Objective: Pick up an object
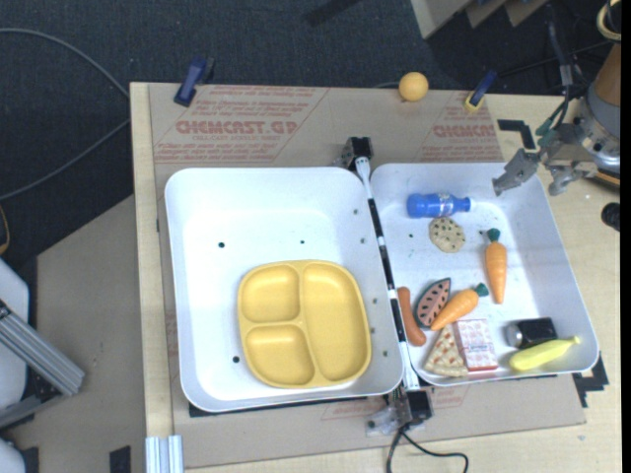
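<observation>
Camera view: desk (286,111) board reads "CHEMCAST GP". The claw (537,168) hovers over the right bin's (562,264) far corner, fingers apart, gripping nothing. Blue bottle (438,205) and cookie (448,234) lie nearby.

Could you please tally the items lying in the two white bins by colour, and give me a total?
Orange: 2, the upright carrot and the slanted carrot.
Yellow: 2, the divided plate and the banana.
Blue: 1, the bottle.
Tan: 2, the cookie and the pizza slice.
Red: 3, the sausage, the watermelon slice and the carton.
Black: 1, the small block.
Total: 11
</observation>
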Available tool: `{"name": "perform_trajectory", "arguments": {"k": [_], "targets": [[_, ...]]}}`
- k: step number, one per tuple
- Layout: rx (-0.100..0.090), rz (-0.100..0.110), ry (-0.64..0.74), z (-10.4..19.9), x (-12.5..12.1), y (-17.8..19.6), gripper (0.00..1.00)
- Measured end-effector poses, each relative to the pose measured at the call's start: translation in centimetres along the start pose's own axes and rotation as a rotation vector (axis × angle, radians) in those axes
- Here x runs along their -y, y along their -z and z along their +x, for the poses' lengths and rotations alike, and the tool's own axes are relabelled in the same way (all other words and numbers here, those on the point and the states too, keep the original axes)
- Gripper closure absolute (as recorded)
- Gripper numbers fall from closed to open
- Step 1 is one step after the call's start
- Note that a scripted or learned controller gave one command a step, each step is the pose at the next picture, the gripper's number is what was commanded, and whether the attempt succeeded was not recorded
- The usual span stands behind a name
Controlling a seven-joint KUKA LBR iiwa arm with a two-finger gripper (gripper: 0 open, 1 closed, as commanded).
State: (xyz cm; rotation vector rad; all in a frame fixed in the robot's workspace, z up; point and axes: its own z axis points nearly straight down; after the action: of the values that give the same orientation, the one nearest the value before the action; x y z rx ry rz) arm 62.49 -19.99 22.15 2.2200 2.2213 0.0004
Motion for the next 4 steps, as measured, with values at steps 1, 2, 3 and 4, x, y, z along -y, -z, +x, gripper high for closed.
{"name": "perform_trajectory", "arguments": {"k": [1, 2, 3, 4], "targets": [[-0.003, 0.004, 0.0, -2.3, 3.1, -11.0, 0.0], [-0.002, 0.003, 0.0, 1.1, 5.9, -13.8, 0.0], [0.0, 0.0, -0.001, 1.0, 5.8, -12.7, 1.0], [-0.001, 0.0, 0.001, 7.1, 2.8, -13.4, 1.0]]}}
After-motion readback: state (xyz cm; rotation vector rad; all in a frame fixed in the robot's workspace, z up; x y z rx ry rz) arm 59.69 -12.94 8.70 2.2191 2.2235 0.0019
